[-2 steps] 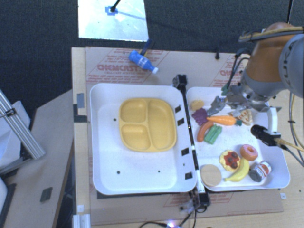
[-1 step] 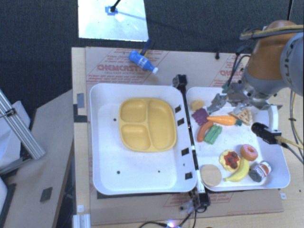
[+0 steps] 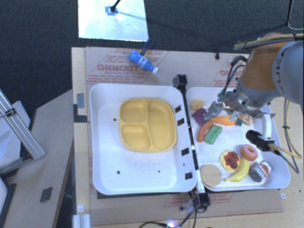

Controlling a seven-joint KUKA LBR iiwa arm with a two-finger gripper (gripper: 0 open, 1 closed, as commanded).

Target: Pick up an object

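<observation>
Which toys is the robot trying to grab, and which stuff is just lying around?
For the job:
claw, low over the right bin
carrot
purple grapes
green toy
banana
donut

Just lying about:
yellow divided plate in the left bin
blue bottle behind the bins

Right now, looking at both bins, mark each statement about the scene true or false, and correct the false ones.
1. The yellow tray lies in the left bin. True.
2. The banana lies in the left bin. False: it is in the right bin, near the front.
3. The blue bottle lies outside both bins. True.
4. The donut rests on the yellow tray. False: it is in the right bin, beside the banana.
5. The gripper is over the right bin, near the carrot. True.
</observation>
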